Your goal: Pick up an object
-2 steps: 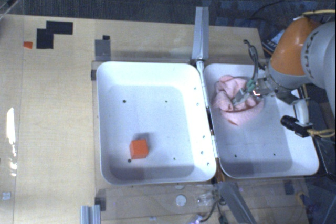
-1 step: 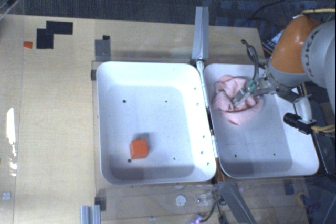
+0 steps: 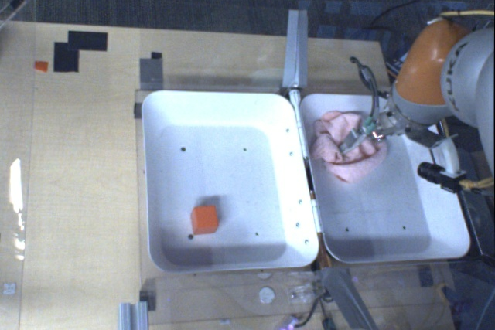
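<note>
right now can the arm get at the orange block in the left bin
Probably yes: the orange block lies alone on the left bin's open floor, nothing over it. The pincer sits at the pink cloth, so the arm must cross the divider.

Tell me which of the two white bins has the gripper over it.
The right bin, holding the crumpled pink cloth; the gripper sits at that cloth. The left bin holds an orange block.

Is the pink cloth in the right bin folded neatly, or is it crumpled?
Crumpled. The soft pink cloth lies bunched in an uneven heap with irregular folds, in the right shallow white bin.
</note>
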